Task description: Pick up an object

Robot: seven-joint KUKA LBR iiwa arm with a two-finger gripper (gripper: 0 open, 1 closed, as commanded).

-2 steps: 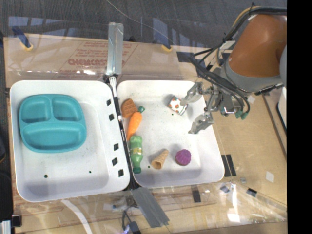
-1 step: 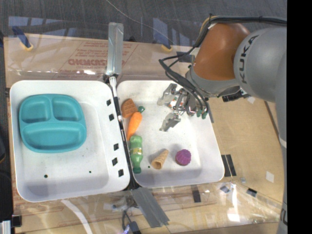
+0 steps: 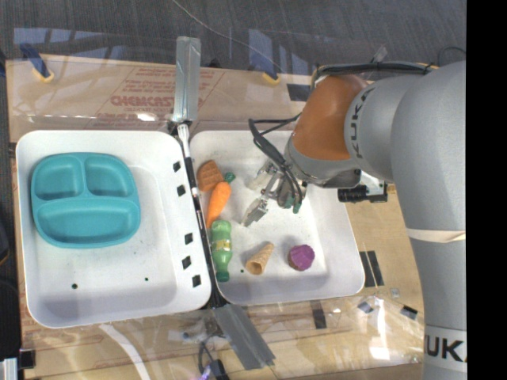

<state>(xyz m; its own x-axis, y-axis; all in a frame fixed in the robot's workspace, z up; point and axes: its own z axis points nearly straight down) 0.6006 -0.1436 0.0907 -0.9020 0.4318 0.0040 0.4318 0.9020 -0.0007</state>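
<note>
While my gripper (image 3: 265, 200) hangs over the middle of the right bin (image 3: 337, 236), I cannot tell how its tips stand, and I see nothing caught in it, so by my reckoning the pick is not yet made. Nearest to me, just off toward the divider, lies the carrot (image 3: 218, 200), tilted, its leafy end up by the bread (image 3: 208, 174), which sits a little further off on the same side. Below the carrot, against the bin's inner wall, the green bottle (image 3: 221, 248) lies lengthwise. Toward the near rim from me, the cone (image 3: 260, 257) lies on its side, and just beside it, apart from it, sits the purple piece (image 3: 301, 256). Beyond the divider, well apart from me, the left bin (image 3: 103, 291) holds a teal tray (image 3: 83, 199). Any of the five small things would do, and the carrot seems the closest reach. The risks I judge: the carrot, bread and bottle crowd the wall, so coming down there could land one tip on the divider or on a neighbour, nudging the thing away instead of closing round it. The cone tapers and may squirt out of a squeeze. The purple piece looks rounded and could roll. My wrist cables (image 3: 265, 137) loop close above, and the tilt of my approach may set me down off-centre, closing on nothing.
</note>
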